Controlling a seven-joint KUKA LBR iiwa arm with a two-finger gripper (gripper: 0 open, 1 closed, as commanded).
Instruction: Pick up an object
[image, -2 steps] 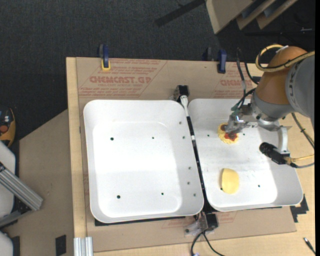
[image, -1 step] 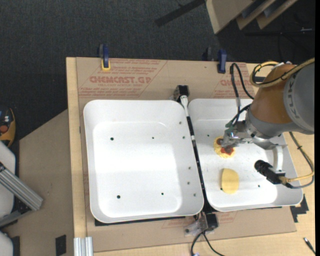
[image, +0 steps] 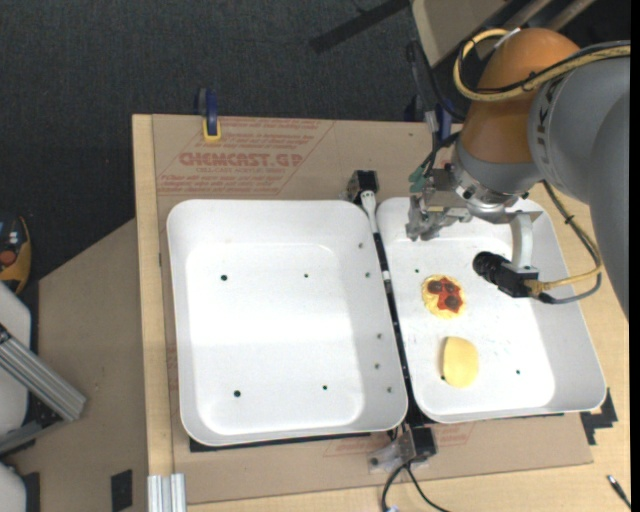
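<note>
Closest to camera, at the 6 o'clock edge of the table (image: 280, 160), sits a small black clip (image: 418, 440) w/ a cable, just below the gap btw. the two bins. Next is the right bin (image: 560, 380). On its floor, toward 6 o'clock, lies a yellow lump (image: 460, 361), smooth and a bit oval. At 12 o'clock from the lump, near but not touching, lies a round yellow piece (image: 444, 296) w/ red and dark spots on top; it is approx. in the middle of this bin.

The end effector (image: 428, 222) hangs over the 11 o'clock corner of the right bin, at 11 o'clock from the round yellow piece and clearly apart from it. How far it is open I cannot tell from this angle, and also not if it has hold of something. The grey arm (image: 590, 110) reaches in from 2 o'clock, w/ the orange band (image: 520, 90) just above the wrist.

The left bin (image: 270, 330) is at 9 o'clock of the right one, side by side; its floor has a few small dark dots. The table is brown w/ red print on the 12 o'clock side, and a blue clamp (image: 209, 110) grips its 11 o'clock edge.
</note>
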